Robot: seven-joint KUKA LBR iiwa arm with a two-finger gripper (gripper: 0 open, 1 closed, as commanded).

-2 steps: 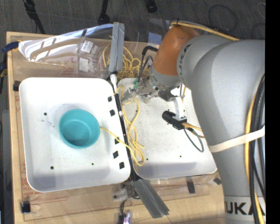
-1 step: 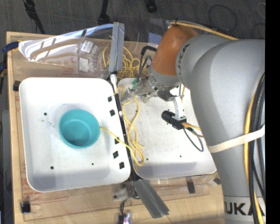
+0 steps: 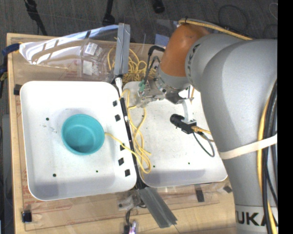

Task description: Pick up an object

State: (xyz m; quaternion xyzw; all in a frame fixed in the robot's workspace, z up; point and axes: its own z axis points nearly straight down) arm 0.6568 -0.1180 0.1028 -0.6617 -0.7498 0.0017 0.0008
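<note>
The arm reaches over the right bin, its tool low at that bin's far left corner; its grip state I cannot tell. The teal bowl sits mid left bin. Probably a reach in hand; next, a closing and lift.

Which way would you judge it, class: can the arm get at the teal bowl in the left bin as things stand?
Probably yes. The teal bowl lies alone and uncovered in the left bin, open from above. The gripper sits over the right bin's far corner, so it must cross the divider and yellow cable.
</note>
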